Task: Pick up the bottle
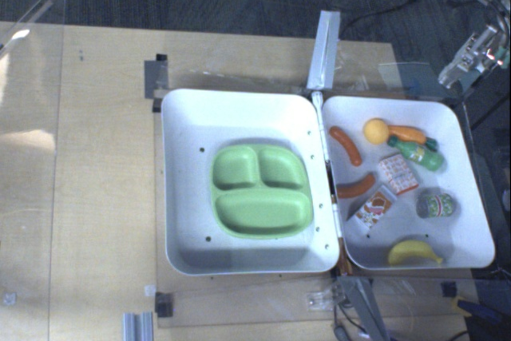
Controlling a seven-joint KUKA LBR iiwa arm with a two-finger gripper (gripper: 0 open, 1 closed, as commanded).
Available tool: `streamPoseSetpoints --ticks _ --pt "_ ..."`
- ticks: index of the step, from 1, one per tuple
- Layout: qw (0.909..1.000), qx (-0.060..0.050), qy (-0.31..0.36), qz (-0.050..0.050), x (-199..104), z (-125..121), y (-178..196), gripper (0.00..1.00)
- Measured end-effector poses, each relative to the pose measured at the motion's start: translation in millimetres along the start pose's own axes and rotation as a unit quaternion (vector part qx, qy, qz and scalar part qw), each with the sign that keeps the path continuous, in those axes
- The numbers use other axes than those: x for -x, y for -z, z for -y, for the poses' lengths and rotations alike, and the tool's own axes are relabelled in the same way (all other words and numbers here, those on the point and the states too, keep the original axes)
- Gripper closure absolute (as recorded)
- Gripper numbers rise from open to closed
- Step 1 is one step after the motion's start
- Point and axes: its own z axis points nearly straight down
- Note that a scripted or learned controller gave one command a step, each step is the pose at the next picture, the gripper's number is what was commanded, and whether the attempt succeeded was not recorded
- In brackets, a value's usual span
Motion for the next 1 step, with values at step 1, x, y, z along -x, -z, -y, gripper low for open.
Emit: streamPoseSetpoints --ticks 1 --pt "0.9978 0.0 0.066 0.001 -0.1 -0.1 -4.0 1.0"
